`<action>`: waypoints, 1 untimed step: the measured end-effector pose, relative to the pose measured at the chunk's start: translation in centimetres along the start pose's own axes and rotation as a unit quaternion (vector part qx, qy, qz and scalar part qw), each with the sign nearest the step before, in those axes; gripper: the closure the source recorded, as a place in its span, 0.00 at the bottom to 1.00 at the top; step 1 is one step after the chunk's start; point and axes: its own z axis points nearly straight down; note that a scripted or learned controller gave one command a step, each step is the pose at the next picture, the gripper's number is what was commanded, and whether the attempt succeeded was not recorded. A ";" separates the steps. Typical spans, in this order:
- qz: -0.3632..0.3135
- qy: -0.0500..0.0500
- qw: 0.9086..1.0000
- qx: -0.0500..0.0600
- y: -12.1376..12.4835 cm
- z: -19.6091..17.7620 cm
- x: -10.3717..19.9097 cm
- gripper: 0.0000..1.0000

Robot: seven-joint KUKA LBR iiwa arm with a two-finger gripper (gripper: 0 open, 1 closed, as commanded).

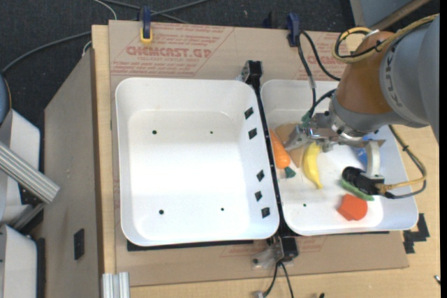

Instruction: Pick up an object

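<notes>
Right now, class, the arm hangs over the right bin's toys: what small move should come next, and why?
Probably a short descent: the gripper hovers just above the banana in the right bin, with nothing seen between its fingers.

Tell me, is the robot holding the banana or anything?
Can't tell. The gripper sits right above the top end of the banana in the right bin, but the arm hides any grasp.

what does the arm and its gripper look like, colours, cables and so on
The arm is a thick rounded grey cylinder with a wide orange band above the wrist. Thin yellow and black cables loop beside the band. Below it sits a darker grey metal wrist, and the gripper is small, silvery metal with dark parts.
</notes>
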 end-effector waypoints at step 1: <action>0.000 0.000 1.000 0.005 -0.2 -0.6 -0.1 1.00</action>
